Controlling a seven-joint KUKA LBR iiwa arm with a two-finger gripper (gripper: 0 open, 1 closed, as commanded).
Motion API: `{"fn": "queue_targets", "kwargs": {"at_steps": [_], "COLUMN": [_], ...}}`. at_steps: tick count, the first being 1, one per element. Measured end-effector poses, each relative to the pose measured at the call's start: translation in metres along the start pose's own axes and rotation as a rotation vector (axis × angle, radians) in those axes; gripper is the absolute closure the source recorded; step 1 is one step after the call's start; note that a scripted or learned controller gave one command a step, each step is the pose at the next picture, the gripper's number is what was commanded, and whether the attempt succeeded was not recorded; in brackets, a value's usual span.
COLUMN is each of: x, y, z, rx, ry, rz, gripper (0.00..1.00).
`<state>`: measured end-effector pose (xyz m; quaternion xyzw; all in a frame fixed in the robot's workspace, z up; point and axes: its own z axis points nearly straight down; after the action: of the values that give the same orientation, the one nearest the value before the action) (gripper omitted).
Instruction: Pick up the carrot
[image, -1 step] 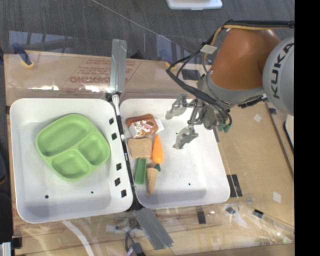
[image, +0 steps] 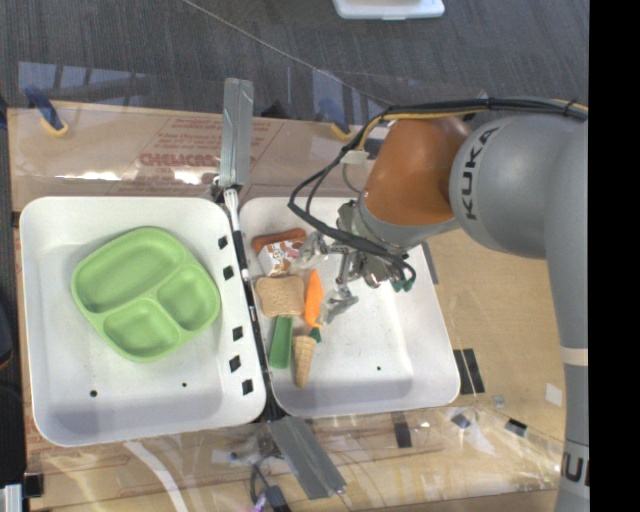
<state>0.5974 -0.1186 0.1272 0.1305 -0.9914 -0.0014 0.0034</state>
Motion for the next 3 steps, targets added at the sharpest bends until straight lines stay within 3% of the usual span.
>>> {"fn": "queue_targets", "kwargs": {"at_steps": [1,2,3], "x": [-0.004,0.103,0.066], "y": [0.001,0.010,0.087], "z": [-0.015,0.036,-0.066], "rx": [0.004,0.003,0.005], "ry": [-0.009,-0.005,-0.013], "rz": [-0.008,-0.271,0.012], "gripper": [1.00,1.00,1.00]}}
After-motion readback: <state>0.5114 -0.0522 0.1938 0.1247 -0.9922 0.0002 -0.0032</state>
